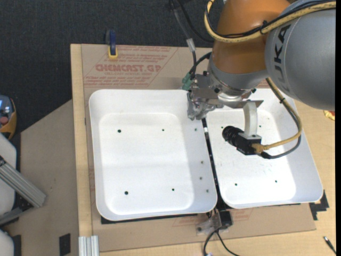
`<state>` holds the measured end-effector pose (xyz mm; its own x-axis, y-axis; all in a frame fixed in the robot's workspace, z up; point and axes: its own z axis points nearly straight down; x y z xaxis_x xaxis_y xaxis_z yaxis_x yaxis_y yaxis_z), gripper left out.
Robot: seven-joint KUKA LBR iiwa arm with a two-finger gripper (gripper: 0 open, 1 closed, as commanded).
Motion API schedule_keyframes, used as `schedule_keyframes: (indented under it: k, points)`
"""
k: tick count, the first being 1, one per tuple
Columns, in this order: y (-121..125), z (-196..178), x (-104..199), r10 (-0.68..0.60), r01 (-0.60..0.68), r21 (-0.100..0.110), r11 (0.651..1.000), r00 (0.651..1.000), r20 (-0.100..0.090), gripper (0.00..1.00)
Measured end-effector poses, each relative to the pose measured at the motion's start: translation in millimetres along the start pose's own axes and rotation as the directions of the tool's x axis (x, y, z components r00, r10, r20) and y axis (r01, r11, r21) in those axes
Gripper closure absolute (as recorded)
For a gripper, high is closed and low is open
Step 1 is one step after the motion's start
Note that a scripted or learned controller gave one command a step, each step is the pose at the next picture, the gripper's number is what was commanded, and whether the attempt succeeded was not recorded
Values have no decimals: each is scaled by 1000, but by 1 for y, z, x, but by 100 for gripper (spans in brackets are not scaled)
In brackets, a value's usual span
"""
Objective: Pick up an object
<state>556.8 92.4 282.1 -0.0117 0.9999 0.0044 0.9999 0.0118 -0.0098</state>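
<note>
Which item is to be picked cannot be determined. The one dark thing seen over the right bin is a small black unit carried on a white bracket that hangs from the wrist, with a yellow cable running out of its right end. It lies toward the bin's upper left quarter, and whether it touches the floor cannot be told. The left bin and the right bin are shallow, white and round-cornered, set side by side with their inner rims touching. A few small dark dots mark each floor. Both rest on a brown board printed in red lettering, with a blue and yellow clamp at its far edge. Dark carpet surrounds the board. The arm reaches in from the right, its orange band above the wrist, and points downward. The gripper stands over the far end of the seam between the bins. Whether it is open or closed, or grips anything, cannot be told.
</note>
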Motion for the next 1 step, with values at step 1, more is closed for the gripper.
schedule_keyframes:
  k: [1]
  points:
    - [35,-63,-51,16,-16,-19,1000,1000,6,100]
